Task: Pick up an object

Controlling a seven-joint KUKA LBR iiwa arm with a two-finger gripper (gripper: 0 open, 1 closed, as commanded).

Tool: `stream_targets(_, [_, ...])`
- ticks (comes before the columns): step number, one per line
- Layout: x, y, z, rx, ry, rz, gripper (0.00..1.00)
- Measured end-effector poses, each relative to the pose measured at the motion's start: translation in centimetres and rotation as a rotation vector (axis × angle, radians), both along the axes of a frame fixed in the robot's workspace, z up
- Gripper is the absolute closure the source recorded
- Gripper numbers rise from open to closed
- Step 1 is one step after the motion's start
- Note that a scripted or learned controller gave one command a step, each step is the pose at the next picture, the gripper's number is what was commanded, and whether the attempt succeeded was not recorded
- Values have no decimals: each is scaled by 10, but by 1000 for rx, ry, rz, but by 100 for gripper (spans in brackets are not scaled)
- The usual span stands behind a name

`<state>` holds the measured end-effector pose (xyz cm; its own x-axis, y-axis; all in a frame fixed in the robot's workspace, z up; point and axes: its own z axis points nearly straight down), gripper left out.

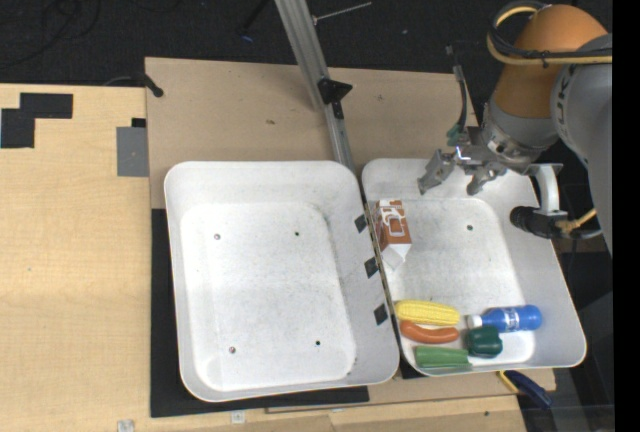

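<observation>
Wooden bench (70, 220) — two white bins (200, 185), dark backdrop

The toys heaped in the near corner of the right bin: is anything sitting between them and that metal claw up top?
Nothing visible does. The end effector hovers over the far end of the right white bin, and bare bin floor separates it from the yellow corn cob toy. The orange-and-white carton lies off to the side, against the left wall.

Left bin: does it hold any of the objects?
No. The left bin shows bare white floor, while the corn, blue bottle and carton lie in the right bin.
</observation>
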<state>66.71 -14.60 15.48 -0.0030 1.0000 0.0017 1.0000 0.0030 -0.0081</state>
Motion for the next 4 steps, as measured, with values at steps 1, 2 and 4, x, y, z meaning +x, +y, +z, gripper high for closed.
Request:
stream_targets(1, [-4, 10, -56, 0, 0, -1, 0])
stream_targets(2, [-2, 8, -42, -1, -5, -3, 100])
stream_targets(4, [-1, 2, 87, -3, -14, -3, 100])
